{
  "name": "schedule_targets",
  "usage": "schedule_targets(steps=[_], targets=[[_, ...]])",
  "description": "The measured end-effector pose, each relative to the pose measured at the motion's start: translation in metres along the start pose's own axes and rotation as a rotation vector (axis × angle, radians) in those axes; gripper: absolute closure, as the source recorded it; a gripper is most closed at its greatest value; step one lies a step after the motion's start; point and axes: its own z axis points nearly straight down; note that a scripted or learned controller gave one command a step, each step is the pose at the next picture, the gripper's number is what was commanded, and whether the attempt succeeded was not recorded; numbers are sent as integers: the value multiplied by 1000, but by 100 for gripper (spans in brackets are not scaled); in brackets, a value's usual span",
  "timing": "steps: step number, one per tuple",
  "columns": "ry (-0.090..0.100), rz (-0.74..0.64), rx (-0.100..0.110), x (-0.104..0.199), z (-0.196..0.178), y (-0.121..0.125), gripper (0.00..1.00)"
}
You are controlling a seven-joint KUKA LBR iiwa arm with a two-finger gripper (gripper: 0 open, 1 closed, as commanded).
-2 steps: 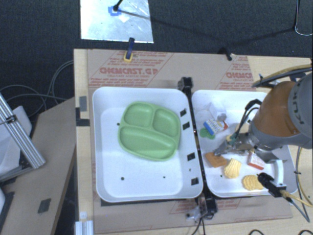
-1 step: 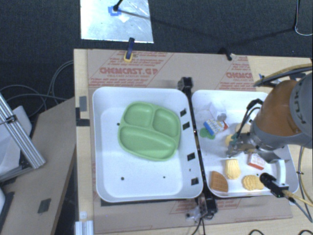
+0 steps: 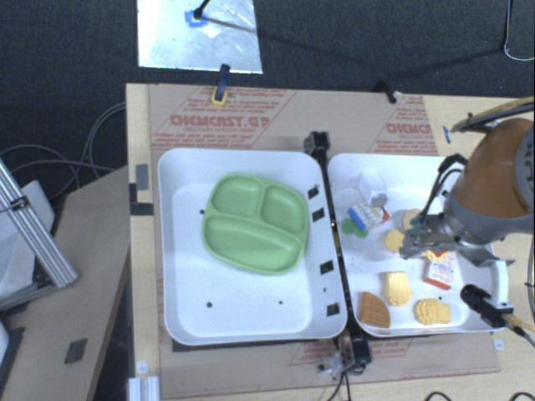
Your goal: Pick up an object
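Objects for picking are lying in the right bin (image 3: pixel 355 170): a blue and white packet (image 3: pixel 365 216), a round yellow piece (image 3: pixel 394 241), a yellow block (image 3: pixel 397 288), an orange-brown piece (image 3: pixel 374 311), a yellow waffle-like piece (image 3: pixel 432 312) and a red and white carton (image 3: pixel 439 271). The gripper (image 3: pixel 415 245) is hanging low over this bin, just beside the round yellow piece and the carton. Its tips are blurring into dark shapes, so I cannot tell how they are standing or if anything is between them. The arm (image 3: pixel 493 182) is covering the far right part of the bin. The left bin (image 3: pixel 180 307) is carrying a green divided plate (image 3: pixel 255 222), with open white floor around it. Both bins are sitting on a cardboard sheet (image 3: pixel 251 119) over dark carpet (image 3: pixel 67 48).
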Motion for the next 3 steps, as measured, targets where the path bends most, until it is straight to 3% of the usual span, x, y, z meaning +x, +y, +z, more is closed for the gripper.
schedule_targets(steps=[2, 3], targets=[[0, -4, 0, -4, -87, -2, 100], [3, -10, 1, 50, -94, 26, 100]])
